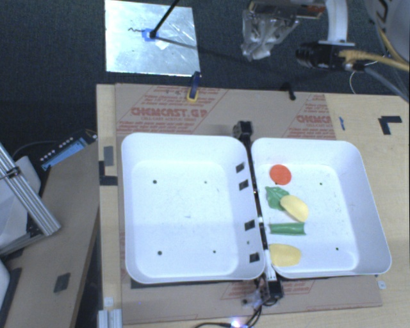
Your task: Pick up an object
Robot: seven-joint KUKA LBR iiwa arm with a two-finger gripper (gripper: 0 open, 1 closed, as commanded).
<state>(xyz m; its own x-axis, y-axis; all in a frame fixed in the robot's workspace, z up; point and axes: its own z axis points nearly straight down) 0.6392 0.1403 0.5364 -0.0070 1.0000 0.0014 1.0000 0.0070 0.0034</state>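
Brown worktop [160,106] board reads "CHEMCAST GP"; gripper [261,38] hangs above, grip unclear; green bean [287,229] lies sideways.

The pincer [261,40] is a pale grey, semi-translucent assembly with slim fingers tapering downward; its surfaces appear glossy and slightly blurred. Above it sits a flat mounting plate [286,8] in light grey with a thin orange-brown strip along its edge. Adjoining the plate is a white cylindrical link [336,20] with a smooth, rounded housing. Beside this link is a black fitting [320,55] of compact, rounded form. A yellow cable [378,59] runs from the black fitting, accompanied by thinner grey and white cables [375,75]. Screws and markings cannot be resolved.
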